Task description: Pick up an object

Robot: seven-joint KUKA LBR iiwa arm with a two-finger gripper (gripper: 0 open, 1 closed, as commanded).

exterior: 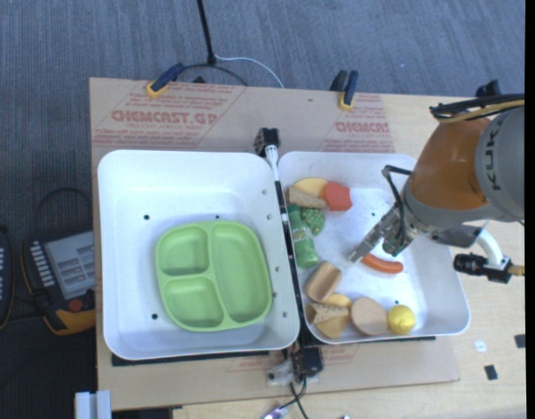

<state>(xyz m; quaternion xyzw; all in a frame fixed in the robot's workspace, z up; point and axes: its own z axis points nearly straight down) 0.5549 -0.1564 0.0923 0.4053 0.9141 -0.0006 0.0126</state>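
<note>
Bins are set side by side on a cardboard-covered bench (162, 120). The left bin (127, 190) holds a green divided plate (213, 275) with three compartments. The right bin (442, 312) holds toy food: a yellow piece (309, 187) and a red piece (338, 196) near the far wall, green vegetables (305, 234) along the shared wall, bread-like pieces (323, 280) and a tan round piece (367, 316) near the front, a yellow lemon (401, 319) beside them, and an orange-red sausage (382, 265) in the middle. The gripper (372, 244) is lowered into the right bin, just beside the sausage's left end. Nothing is seen between its jaws; whether they are apart or together cannot be told.
</note>
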